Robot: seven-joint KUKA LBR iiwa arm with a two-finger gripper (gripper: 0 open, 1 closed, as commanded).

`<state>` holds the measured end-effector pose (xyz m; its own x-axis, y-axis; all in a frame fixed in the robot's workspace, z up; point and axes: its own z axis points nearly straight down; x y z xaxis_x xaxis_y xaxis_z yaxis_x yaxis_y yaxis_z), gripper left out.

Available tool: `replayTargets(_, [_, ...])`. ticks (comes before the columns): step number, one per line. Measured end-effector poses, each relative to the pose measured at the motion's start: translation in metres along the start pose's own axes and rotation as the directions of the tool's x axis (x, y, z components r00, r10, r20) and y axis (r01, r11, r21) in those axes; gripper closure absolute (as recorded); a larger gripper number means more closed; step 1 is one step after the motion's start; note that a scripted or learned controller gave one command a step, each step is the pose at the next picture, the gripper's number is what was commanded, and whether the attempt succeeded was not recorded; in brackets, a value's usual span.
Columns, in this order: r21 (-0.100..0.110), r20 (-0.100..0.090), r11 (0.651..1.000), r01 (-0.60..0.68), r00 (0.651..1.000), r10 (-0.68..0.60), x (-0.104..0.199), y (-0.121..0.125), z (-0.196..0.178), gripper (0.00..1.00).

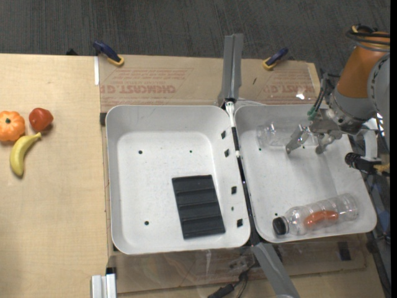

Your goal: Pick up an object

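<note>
Two white bins sit side by side on the counter (49,228), mid-frame. Left bin (124,166) holds a black ribbed block (197,206), lying flat toward the lower right of that bin. Right bin (347,185) holds a clear plastic bottle (316,216) on its side along the lower edge, black cap pointing left, something orange-red inside. A small clear object (268,135), hard to make out, lies in the upper left of the right bin. Gripper (312,140) sits over the upper part of the right bin, arm coming in from the right edge with its orange band (363,73) at upper right. Fingers spread apart, nothing between them; left finger tip is near the clear object, whether touching, cannot tell. Bottle is well apart from the gripper, lower in the bin. Far left on the counter: an orange (10,126), a red apple (40,119) and a banana (20,153), clustered. Brown cardboard (161,82) lies under the bins' top edge, held by two blue-and-yellow clamps (108,53). A grey post (232,64) stands between the bins at the top. Dark carpet floor (186,11) across the top of the frame.
</note>
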<state>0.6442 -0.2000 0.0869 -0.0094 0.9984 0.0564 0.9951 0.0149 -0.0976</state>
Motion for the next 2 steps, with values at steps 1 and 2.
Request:
replayTargets(1, [-0.002, 0.002, 1.0, -0.001, 1.0, 0.001, -0.0008, 0.0001, 0.0, 0.0])
replayTargets(2, [0.001, 0.009, 0.997, 0.077, 0.997, -0.077, -0.0084, -0.0015, -0.0003, 0.0])
